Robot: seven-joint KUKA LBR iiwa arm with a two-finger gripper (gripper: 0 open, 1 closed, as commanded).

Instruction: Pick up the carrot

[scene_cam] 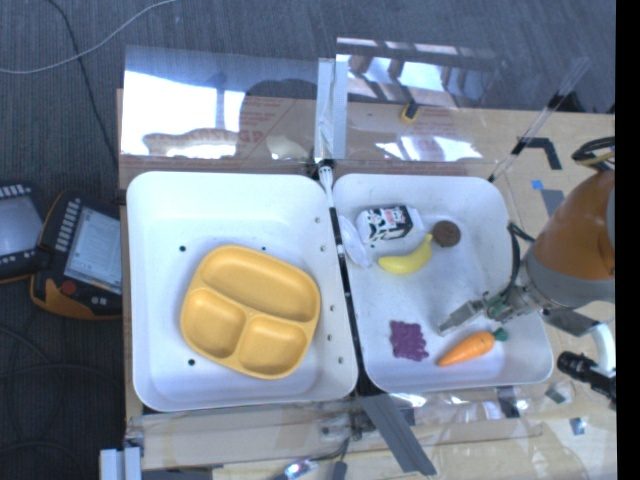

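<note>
On the bench, the left bin (pixel 160 208) holds a yellow divided plate (pixel 250 310) lying flat in its lower middle. The right bin (pixel 480 203) holds more: a black-and-white carton (pixel 386 224) near the top, a banana (pixel 407 259) just below it, and a brown ball (pixel 445 234) beside the banana's tip. Lower down sits a purple bunch of grapes (pixel 407 339), then the carrot (pixel 466 348) near the front wall. The pincer (pixel 478 311) hovers just above the carrot, spread narrowly, with nothing between its fingers.

Grey arm (pixel 578 258) reaching from right, jaws low
</note>
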